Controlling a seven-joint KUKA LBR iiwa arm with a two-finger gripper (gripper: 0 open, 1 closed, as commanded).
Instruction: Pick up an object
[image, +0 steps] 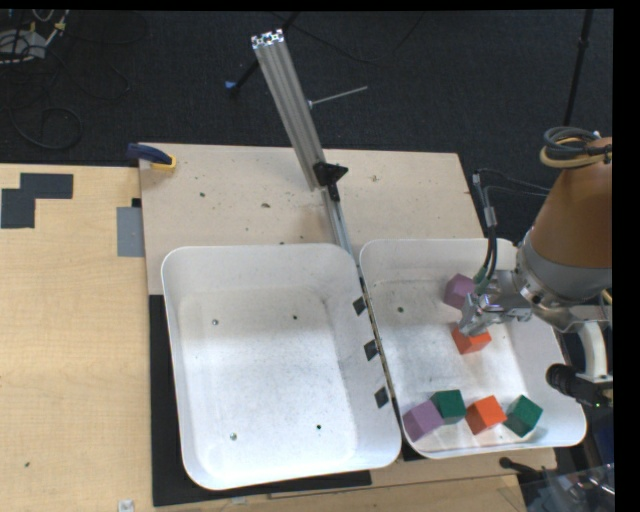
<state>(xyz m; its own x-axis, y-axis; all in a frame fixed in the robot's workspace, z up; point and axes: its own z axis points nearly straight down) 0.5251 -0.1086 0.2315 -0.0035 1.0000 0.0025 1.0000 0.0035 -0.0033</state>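
Near edge of the right bin (560, 440): four blocks are sitting in a loose row, a purple block (422, 418), a dark green block (449, 404), an orange block (486, 413) and a green block (523, 414), all close together and some touching. None of them is being reached for now.

Further in, the gripper (474, 326) is hanging low over the red block (472, 341), which is lying on the bin floor mid-bin. The metal tips are sitting right at the block's top edge, but whether they are spread or closed cannot be told, and the block is not visibly between them.

Just beyond, a second purple block (459, 291) is lying near the gripper's upper side.

Risks, as a judgement: the red block is looking tilted and off-centre under the tips, so a close could be pinching only a corner and squirting it out. The nearby purple block could be getting nudged or caught if the arm is shifting that way. A descent too deep could be jamming the tips into the bin floor.

The left bin (190, 300) and the desk (230, 190) are lying beyond, away from the action
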